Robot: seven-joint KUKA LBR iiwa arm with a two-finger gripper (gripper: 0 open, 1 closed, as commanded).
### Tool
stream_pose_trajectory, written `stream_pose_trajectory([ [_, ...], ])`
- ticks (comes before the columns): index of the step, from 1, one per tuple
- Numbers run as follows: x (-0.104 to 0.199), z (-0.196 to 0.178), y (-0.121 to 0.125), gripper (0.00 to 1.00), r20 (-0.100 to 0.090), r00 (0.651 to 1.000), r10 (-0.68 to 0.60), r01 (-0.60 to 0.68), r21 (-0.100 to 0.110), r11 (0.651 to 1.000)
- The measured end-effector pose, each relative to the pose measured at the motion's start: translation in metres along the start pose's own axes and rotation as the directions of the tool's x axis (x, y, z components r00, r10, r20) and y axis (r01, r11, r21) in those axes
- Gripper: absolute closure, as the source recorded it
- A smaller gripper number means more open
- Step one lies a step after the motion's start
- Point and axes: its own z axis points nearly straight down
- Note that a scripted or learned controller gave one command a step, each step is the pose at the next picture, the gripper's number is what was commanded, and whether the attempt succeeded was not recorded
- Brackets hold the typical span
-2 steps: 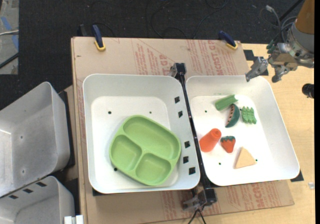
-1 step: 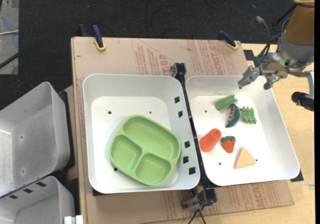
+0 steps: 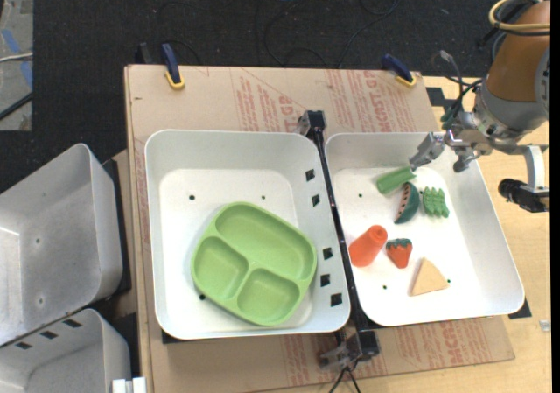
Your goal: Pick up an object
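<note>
Jaws [image 3: 444, 151] spread above right bin [image 3: 503, 247], green pickle [image 3: 395, 178] just beside

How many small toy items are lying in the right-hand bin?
6: green piece at the top, watermelon slice, green leafy toy, orange cup, strawberry, tan wedge nearest the front.

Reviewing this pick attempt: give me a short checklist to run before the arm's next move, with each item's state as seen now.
1. Gripper over the right bin: ok, at its upper edge.
2. Nothing between the fingers: ok.
3. Nearest target, green cylinder, unobstructed: ok.
4. Watermelon slice and green leafy toy close by: not ok, crowded.
5. Orange cup, strawberry, tan wedge apart from the gripper: ok.
6. Finger opening enough for the cylinder: cannot tell.
</note>
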Motion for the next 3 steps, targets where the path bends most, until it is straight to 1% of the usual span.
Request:
stream_pose_trajectory([
  [1,0.005,0.063,-0.004,0.00,-0.001,1.000,-0.001,0.001,0.001,1.000],
  [2,0.005,0.048,-0.002,1.00,0.001,1.000,-0.002,0.002,-0.007,1.000],
  [3,0.004,-0.016,-0.002,1.00,0.002,1.000,-0.004,0.004,-0.009,1.000],
])
